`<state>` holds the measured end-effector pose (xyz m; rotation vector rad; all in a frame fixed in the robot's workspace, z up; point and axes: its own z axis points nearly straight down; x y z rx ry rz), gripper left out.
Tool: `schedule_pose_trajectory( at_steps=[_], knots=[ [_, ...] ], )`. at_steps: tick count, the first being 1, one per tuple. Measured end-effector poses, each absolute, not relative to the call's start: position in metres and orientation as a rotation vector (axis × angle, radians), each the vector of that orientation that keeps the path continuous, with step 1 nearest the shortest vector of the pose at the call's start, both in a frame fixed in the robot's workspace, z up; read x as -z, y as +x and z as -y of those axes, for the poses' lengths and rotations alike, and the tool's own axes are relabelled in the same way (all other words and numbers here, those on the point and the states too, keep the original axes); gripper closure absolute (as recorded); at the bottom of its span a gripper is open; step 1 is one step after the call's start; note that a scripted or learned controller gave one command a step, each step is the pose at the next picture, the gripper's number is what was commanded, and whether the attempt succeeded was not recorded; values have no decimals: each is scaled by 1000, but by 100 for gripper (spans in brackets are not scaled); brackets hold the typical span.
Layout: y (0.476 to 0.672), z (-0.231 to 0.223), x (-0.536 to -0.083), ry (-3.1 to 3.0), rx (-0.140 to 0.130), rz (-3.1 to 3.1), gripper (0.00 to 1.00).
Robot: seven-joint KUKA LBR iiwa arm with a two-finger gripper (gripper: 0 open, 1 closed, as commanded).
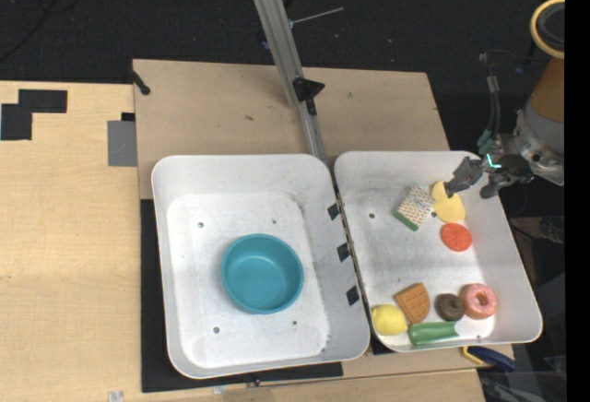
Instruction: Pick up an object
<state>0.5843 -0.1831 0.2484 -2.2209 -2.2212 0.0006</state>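
1. Gripper is hovering over the right bin near its far-right wall, fingers spread and gripping nothing.
2. Yellow toy is lying just below and left of the gripper, nearly under the left finger (contact unclear).
3. Likely light, rigid, smooth plastic; I'm judging it slippery, so pinching across its widest middle is looking safest.
4. Orange disc is sitting just beyond it, crowding the approach.

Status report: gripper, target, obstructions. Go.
Gripper over right bin's far edge, nothing seen in it. Yellow piece just below it. Cracker and red piece crowd close.
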Motion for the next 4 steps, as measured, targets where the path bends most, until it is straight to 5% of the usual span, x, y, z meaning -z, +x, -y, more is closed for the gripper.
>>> schedule_pose_trajectory(
  at_steps=[1,4],
  knots=[
    [584,183,-248,-2221,-1,2221,0],
    [569,186,-92,-2220,-2,2221,0]
  ],
)
